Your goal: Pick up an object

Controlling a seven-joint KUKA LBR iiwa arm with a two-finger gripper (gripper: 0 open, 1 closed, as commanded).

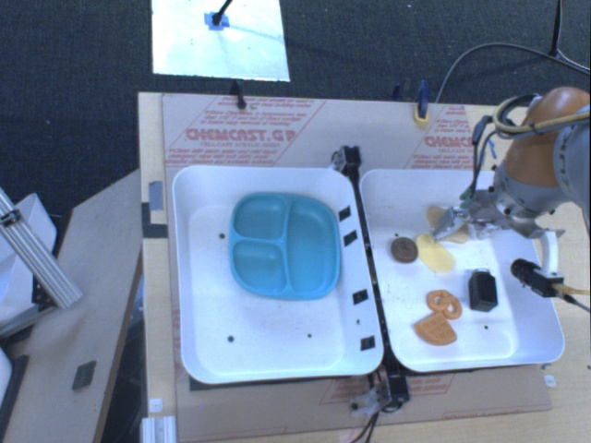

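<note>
Left bin (199, 340) holds a blue divided plate (283, 245). Right bin (526, 344): brown disc (404, 249) at nine o'clock, pretzel (444, 304), black block (482, 291), yellow piece (436, 253). The hand (454, 222) hovers at twelve o'clock.

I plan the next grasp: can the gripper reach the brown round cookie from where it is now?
Probably yes. The brown round cookie lies apart from the other items, and the gripper hovers just beside it in the same right bin.
</note>
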